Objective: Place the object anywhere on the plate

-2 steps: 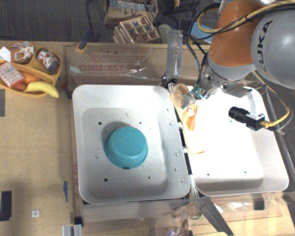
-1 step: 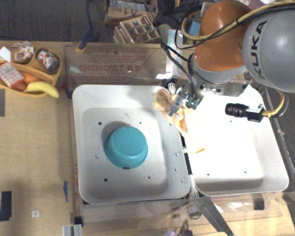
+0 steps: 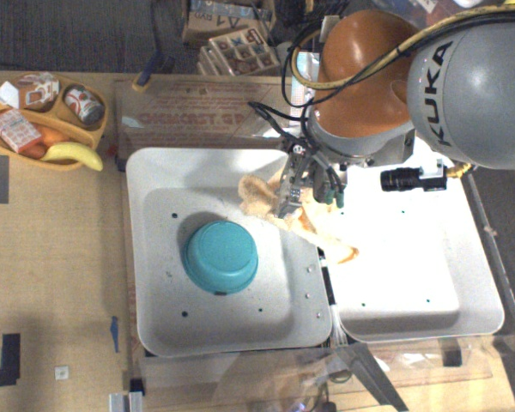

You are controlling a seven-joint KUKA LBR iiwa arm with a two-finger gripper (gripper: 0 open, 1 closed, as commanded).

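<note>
The object (image 3: pixel 259 194), a pale tan, floppy thing, lies at the far edge of the left bin (image 3: pixel 154 178), and your pincer (image 3: pixel 293 197) sits right at its right-hand end, over the seam where the two bins meet. You can see the pincer touching or nearly touching the tan piece, but you cannot tell whether its fingers are spread or pressed together, nor whether anything sits between them. Just below and to the right of the pincer, an orange-yellow strip (image 3: pixel 330 243) trails across the seam into the right bin (image 3: pixel 429 316); whether it belongs to the same thing is unclear. The plate (image 3: pixel 221 257), a round teal dish, rests in the left bin, below and to the left of the pincer, apart from the object. Well off to the pincer's left, on the table (image 3: pixel 43 264), stands a yellow tray (image 3: pixel 0 131) with a banana (image 3: pixel 73 154) and small packets.
</note>
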